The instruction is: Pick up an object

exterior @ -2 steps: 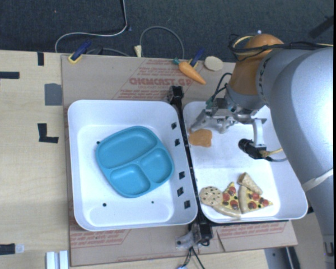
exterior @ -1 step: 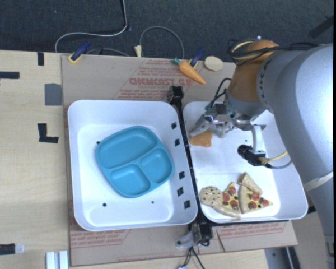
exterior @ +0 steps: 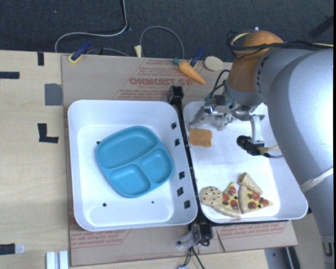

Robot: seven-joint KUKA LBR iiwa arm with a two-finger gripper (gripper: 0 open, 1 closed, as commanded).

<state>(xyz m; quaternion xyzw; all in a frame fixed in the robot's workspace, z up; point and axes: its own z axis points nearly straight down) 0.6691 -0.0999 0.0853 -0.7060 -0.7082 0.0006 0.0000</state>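
Observation:
My gripper (exterior: pixel 211 118) hangs over the far left corner of the right bin (exterior: pixel 280 167), open, with nothing between its fingers. Just in front of it a tan-orange block (exterior: pixel 200 137) lies on the bin floor, apart from the fingers. At the near edge of the same bin lie two pizza slices (exterior: pixel 243 198) and a round cookie (exterior: pixel 210 194). A blue divided plate (exterior: pixel 135 160) rests in the left bin (exterior: pixel 84 122).
A toy carrot (exterior: pixel 190 72) and a small beige piece (exterior: pixel 213 63) lie on the cardboard behind the bins. A black divider with clips (exterior: pixel 182 150) runs between the bins. The grey arm (exterior: pixel 302 105) covers the right bin's far right side. Cables trail behind.

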